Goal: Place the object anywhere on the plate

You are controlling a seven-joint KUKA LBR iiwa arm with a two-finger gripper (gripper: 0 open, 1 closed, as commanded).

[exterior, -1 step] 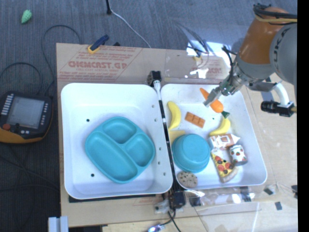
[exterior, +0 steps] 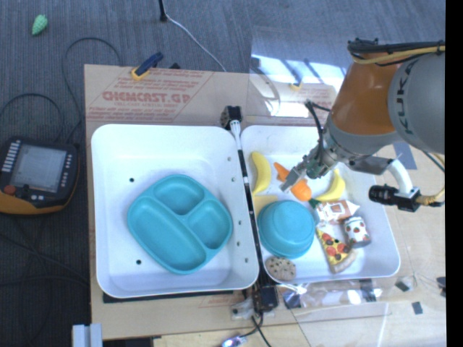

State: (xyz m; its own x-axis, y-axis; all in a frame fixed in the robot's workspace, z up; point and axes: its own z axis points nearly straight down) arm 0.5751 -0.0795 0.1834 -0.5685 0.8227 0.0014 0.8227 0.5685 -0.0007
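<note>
A light blue divided plate (exterior: 179, 224) lies in the left bin (exterior: 116, 150). My gripper (exterior: 307, 170) hangs low over the right bin (exterior: 383, 255), right above an orange carrot (exterior: 298, 187) that lies between two bananas. One banana (exterior: 260, 173) is to the carrot's left, the other (exterior: 333, 187) to its right. The arm's orange band and grey wrist cover the bin's back right part.
In the right bin sit an overturned light blue bowl (exterior: 287, 228), a cookie (exterior: 280, 268), a pizza slice (exterior: 334, 249), a small can (exterior: 357, 230) and a white packet (exterior: 336, 210). A handheld control pendant (exterior: 36, 174) lies left of the bench.
</note>
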